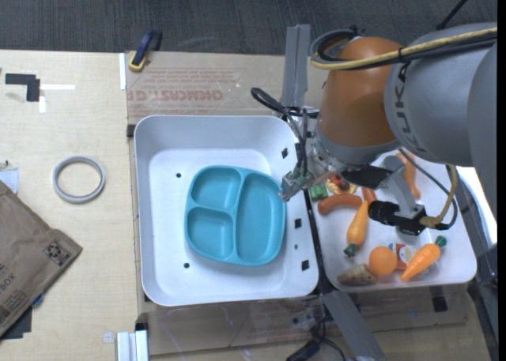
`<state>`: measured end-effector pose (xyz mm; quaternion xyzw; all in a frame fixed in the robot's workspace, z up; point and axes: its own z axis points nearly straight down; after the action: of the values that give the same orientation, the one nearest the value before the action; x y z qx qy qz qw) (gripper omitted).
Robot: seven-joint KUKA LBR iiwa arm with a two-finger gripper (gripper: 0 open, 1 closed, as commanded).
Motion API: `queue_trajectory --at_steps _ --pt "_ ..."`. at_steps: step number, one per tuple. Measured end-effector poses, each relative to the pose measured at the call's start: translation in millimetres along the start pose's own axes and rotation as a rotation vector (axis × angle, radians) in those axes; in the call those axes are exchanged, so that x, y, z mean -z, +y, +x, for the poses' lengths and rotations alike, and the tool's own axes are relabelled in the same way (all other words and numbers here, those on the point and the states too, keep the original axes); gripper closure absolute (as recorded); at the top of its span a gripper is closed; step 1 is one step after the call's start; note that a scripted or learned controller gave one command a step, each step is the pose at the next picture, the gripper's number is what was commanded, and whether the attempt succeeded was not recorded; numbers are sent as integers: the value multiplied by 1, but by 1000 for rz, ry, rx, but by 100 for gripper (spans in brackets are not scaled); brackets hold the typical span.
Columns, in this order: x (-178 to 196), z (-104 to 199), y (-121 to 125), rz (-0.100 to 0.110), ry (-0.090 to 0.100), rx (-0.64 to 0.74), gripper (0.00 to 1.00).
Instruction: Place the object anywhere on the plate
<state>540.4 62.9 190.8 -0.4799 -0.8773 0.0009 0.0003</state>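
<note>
A light blue plate point(236, 216) with three compartments lies in the left white bin point(158, 193). The right bin point(458, 261) holds toy food: a reddish sausage point(337, 202), an orange carrot point(357, 224), an orange fruit point(383, 261), a second carrot point(420, 261) and a tan piece point(356, 275). My gripper point(294, 183) hangs over the wall between the two bins, just past the plate's right rim. The orange wrist band hides most of it from above. A small green and red item point(330, 186) lies right beside it.
A grey tape ring point(79, 178) and a brown cardboard box point(28, 261) lie on the bench to the left. A blue clip point(145, 48) sits at the back edge. A black cable point(273, 101) curls above the bins, and the arm covers the right bin's back half.
</note>
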Motion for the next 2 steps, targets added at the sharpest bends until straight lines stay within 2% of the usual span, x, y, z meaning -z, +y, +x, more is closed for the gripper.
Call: queue_trajectory --at_steps 1,2 --pt "0 0 -74 0 1 132 100" --pt "38 -71 -62 -4 -3 646 100"
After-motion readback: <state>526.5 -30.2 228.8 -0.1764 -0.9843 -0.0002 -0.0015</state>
